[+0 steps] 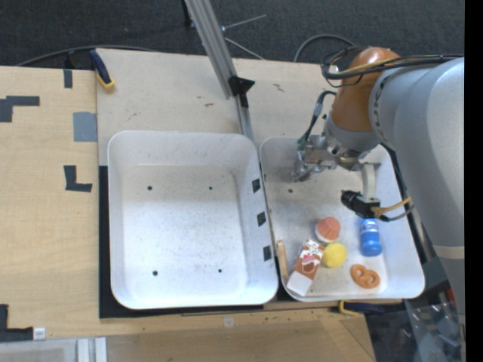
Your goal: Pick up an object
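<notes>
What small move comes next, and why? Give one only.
Probably shift the end effector toward the near end of the right bin and stop above the yellow ball. It hangs over bare floor at the far end, while the ball, blue bottle and pretzel sit clustered at the near end.

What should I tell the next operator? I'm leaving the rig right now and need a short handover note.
Gripper: low over the upper left part of the right bin, nothing seen between its fingers; open or shut cannot be told.
Things: all near the right bin's lower edge. Red-and-white packet, yellow ball, round orange piece, blue bottle, orange pretzel.
Done: no pick yet.
Left: bring the gripper down to the cluster, grasp one object, lift it.
</notes>
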You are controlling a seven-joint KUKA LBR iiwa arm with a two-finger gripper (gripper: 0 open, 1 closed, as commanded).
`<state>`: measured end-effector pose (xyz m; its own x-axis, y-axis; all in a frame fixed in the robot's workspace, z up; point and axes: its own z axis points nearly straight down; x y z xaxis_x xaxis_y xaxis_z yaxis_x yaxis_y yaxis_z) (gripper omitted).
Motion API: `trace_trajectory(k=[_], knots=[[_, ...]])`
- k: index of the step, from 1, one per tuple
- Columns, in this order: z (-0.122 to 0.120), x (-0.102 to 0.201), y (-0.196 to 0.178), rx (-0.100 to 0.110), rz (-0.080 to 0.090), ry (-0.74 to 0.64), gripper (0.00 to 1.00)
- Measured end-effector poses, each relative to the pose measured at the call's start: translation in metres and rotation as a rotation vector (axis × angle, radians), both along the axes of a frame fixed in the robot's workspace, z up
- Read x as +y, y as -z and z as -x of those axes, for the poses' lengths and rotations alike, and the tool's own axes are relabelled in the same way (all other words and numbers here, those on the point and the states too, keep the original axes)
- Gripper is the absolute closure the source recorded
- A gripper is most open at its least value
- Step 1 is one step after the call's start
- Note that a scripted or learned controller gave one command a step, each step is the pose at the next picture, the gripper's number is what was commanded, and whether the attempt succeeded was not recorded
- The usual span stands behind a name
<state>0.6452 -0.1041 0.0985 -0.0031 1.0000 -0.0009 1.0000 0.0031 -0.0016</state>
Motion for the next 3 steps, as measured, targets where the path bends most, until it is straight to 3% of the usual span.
trace_trajectory(k=[3], knots=[[-0.002,-0.005,-0.168,-0.008,0.001,0.002,1.00]])
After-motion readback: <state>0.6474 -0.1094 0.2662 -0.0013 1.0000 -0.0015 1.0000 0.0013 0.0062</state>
